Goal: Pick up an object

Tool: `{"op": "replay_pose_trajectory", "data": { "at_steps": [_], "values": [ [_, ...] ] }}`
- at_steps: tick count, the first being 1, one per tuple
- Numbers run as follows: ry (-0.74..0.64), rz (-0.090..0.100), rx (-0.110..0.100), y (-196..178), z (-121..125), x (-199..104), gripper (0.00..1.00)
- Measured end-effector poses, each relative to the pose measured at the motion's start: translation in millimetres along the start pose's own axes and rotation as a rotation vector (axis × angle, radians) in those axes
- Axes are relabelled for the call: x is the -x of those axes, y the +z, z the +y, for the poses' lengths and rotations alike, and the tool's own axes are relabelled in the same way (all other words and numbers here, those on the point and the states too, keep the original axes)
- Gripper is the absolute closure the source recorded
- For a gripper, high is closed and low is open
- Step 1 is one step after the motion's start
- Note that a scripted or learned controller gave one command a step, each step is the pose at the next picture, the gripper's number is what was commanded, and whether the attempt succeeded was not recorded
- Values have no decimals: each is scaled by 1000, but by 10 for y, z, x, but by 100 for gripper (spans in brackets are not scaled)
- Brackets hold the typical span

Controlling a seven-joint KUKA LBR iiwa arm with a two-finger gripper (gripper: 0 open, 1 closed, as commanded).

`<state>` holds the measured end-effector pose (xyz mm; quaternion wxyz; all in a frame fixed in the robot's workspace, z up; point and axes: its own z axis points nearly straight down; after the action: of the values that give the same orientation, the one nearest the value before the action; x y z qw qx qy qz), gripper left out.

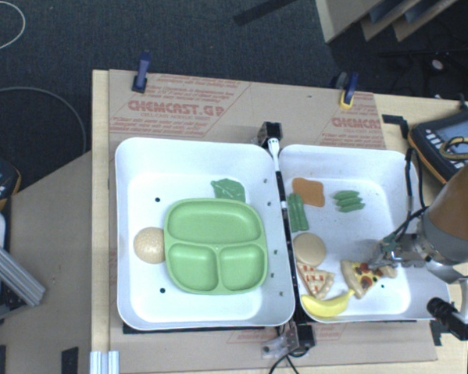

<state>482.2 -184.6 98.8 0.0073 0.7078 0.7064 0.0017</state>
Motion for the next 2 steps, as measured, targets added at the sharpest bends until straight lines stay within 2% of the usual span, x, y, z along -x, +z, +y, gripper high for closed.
{"op": "replay_pose_trajectory", "data": {
  "at_steps": [1,2],
  "values": [
    [-3,9,-4,110,0,88,100],
    [-3,7,-3,109,2,261,100]
  ]
}}
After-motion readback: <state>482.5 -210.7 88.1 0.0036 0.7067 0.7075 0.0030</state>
